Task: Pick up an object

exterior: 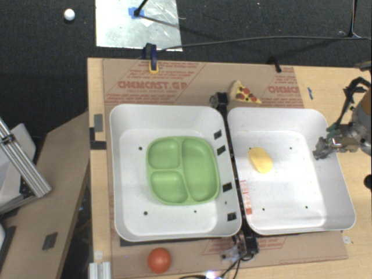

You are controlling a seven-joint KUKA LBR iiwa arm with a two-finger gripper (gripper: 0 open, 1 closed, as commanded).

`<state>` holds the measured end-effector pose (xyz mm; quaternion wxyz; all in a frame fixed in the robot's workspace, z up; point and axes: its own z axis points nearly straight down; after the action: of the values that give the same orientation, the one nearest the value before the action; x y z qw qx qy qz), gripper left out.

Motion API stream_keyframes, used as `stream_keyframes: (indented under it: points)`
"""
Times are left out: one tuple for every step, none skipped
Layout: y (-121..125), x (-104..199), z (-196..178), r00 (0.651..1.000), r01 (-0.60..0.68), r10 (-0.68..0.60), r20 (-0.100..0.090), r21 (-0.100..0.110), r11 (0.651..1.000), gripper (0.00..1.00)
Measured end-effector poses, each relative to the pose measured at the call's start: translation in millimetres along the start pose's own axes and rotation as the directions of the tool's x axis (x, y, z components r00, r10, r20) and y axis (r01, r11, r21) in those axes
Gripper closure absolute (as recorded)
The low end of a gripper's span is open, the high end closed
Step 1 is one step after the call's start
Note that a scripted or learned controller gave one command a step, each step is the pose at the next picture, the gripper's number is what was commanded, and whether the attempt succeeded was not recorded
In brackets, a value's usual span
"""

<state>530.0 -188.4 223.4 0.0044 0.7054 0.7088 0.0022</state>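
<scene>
Bench [192, 77], bins, yellow object [261, 159], gripper [323, 149]

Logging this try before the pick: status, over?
Gripper at right bin's right rim, holding nothing. Yellow object lying loose in right bin, apart from gripper. Path between them clear. Green plate in left bin.

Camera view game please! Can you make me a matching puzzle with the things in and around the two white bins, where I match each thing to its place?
Things:
1. green divided plate
2. yellow object
3. orange-red ball
4. pizza slice toy

Places:
A. on the board behind the bins, near where they meet
B. in the left bin
C. on the board in front of the left bin
D. in the right bin

Pairs: 1-B, 2-D, 3-C, 4-A
</scene>
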Motion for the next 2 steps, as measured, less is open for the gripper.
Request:
stream_keyframes:
  points:
    - [2,0,-23,1.000,0.000,0.000,-0.002,0.005,1.000,1.00]
    - [6,50,-25,1.000,0.005,-0.005,-0.004,0.006,1.000,1.00]
